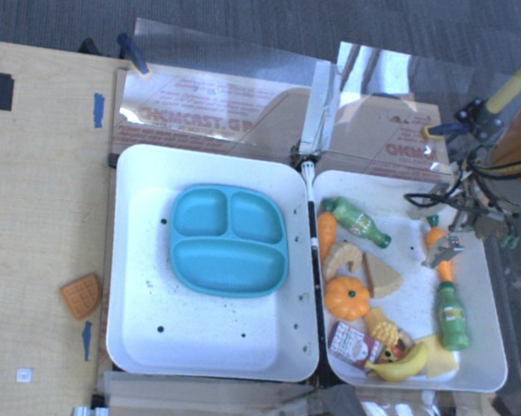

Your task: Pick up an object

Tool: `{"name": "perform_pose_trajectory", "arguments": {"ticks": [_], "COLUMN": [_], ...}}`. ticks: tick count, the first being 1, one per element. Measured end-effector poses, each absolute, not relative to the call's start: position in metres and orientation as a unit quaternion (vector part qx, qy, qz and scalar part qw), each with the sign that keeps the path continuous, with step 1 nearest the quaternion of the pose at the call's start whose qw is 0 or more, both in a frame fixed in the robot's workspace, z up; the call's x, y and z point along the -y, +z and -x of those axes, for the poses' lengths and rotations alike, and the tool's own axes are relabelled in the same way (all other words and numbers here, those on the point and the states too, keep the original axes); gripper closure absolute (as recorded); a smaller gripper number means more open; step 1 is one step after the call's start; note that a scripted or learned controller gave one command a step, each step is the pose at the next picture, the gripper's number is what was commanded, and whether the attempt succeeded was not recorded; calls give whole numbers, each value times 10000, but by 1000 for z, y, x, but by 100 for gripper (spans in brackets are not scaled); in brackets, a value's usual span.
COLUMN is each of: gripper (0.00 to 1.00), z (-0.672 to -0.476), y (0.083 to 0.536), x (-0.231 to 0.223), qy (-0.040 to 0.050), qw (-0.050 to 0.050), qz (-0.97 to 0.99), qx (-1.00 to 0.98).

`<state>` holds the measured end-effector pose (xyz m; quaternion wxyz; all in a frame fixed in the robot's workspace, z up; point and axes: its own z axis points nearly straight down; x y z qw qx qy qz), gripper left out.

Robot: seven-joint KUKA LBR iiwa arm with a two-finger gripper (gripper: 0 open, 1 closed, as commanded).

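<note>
Nearest you, at the near edge of the right white bin (491,367), lies a yellow plastic banana (402,363), touching a small red-and-white printed packet (350,341) on its left. Just beyond them sits a round orange toy pumpkin (347,298), with a tan wedge of toy bread (380,275) beside it and an orange carrot (326,236) against the bin's left wall. A green bottle with a white label (357,221) lies tilted in the far left part of that bin, and a second green bottle with an orange cap (450,311) lies along the right side. Your gripper (445,242) hangs over the far right of this bin, just above a small orange piece; you cannot tell from here whether the claw is released or clenched. In the left white bin (135,309) rests a blue three-compartment plastic plate (228,241). On the wooden bench (23,220) to the left lies a small brown waffle-textured square (81,294).
</note>
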<state>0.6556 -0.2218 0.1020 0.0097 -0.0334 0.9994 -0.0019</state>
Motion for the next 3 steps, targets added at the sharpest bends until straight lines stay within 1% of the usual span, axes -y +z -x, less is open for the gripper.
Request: {"name": "perform_pose_trajectory", "arguments": {"ticks": [1,2,3], "gripper": [0,100,0], "z": [-658,-662,-661], "y": [88,103,101], "x": [223,223,223], "qy": [-6,-22,-19], "qw": [51,119,109], "qz": [42,45,45], "qx": [-10000,-9999,-9999]}}
